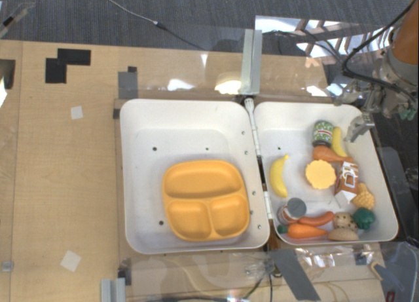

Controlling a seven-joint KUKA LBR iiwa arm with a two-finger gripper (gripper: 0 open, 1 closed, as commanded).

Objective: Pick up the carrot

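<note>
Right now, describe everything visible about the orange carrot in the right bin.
The orange, tapered, plastic-looking toy carrot lies on its side along the near edge of the right white bin, roughly parallel to that edge. A reddish sausage-like piece lies just behind it and seems to touch it; a tan lumpy piece sits at its right end. Nothing grips it.
</note>
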